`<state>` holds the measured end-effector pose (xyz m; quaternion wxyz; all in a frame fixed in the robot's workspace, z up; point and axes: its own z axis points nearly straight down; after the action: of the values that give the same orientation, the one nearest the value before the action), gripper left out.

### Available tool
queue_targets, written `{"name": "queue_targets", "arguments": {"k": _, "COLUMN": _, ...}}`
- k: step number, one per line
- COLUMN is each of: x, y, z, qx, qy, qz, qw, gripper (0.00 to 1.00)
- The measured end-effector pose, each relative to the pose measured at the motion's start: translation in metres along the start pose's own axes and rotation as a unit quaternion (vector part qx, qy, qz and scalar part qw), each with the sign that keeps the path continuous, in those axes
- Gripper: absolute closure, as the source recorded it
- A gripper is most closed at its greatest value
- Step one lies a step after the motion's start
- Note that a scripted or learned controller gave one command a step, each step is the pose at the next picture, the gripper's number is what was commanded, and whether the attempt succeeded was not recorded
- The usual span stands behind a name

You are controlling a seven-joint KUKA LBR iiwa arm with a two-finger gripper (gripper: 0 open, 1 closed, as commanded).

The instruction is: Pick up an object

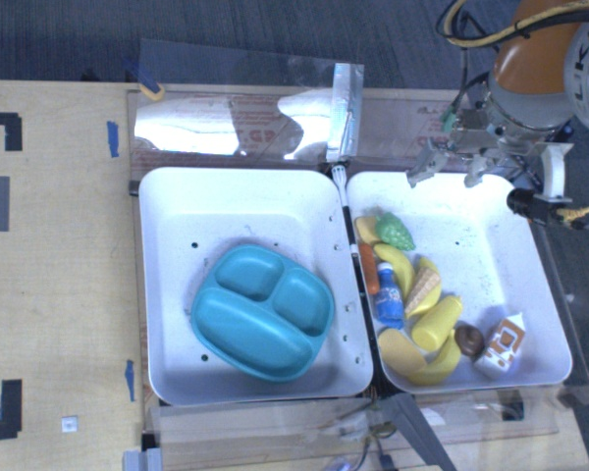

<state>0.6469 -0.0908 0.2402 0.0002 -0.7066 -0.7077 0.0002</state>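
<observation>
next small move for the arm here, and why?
Probably bring the gripper forward and down toward the pile of toy food in the right bin. The gripper hangs over that bin's far rim with nothing between its jaws, and the pickable things are all bunched along the bin's left wall and near corner.

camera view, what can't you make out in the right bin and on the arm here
- Two-finger gripper at the right white bin's far rim: small and blurred, so its state is unreadable.
- Grey arm with orange band: cut off by the top and right edges.
- Yellow toy pieces piled along the bin's left side: they overlap, so the count is unclear.
- Small blue bottle: label too small to read.
- White carton with orange print: print illegible.
</observation>
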Motion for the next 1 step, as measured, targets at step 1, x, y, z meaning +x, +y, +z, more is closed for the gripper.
{"name": "queue_targets", "arguments": {"k": 1, "x": -0.0016, "y": -0.0180, "z": 0.1508, "qx": -0.004, "qy": 0.000, "qz": 0.045, "qw": 0.9990, "gripper": 0.00}}
